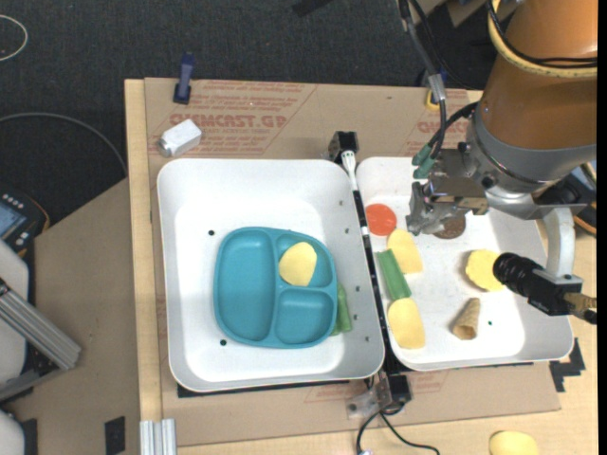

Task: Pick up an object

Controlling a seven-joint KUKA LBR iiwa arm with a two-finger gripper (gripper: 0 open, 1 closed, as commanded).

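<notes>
Two white bins sit side by side on brown cardboard. Inside the right bin (531, 344), the gripper (432, 218) hovers just above a yellow piece (404, 251); finger state I cannot tell.

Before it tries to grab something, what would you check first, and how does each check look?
1. Objects within reach in the right bin: ok, orange disc, green stick and yellow pieces lie there.
2. End effector over that bin: ok.
3. Already holding something: cannot tell.
4. Nearest target free of neighbours: not ok, a yellow piece touches the green stick.
5. Teal tray out of the way: ok, in the left bin.
</notes>
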